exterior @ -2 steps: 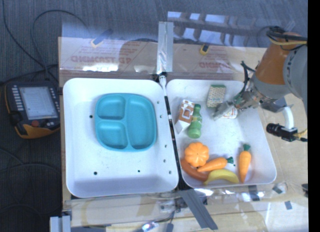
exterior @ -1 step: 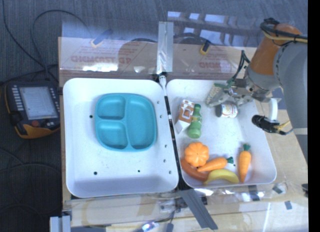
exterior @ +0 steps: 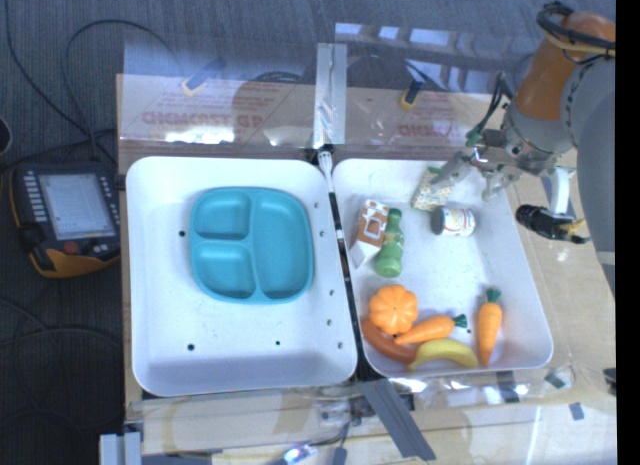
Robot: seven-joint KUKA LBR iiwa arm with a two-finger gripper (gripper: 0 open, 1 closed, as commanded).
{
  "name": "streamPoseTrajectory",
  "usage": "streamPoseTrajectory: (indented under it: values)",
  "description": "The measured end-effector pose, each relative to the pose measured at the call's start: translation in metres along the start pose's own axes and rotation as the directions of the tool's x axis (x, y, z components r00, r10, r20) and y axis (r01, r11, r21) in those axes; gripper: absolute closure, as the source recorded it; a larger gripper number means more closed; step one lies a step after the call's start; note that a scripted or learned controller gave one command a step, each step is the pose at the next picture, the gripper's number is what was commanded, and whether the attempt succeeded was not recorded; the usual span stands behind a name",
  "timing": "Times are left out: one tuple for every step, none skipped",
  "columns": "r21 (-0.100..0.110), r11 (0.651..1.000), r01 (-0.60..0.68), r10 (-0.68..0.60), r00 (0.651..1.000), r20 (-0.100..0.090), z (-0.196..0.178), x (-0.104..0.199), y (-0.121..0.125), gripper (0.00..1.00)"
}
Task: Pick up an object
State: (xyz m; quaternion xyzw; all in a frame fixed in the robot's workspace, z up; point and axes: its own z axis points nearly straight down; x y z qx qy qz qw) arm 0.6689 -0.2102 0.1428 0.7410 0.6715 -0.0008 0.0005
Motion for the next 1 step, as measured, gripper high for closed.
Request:
streamPoseTrajectory:
  values:
    - [0.002, 0.997, 0.082, -0.082, 0.997, -0.001, 0.0036, -0.0057, -0.0835, 0.0]
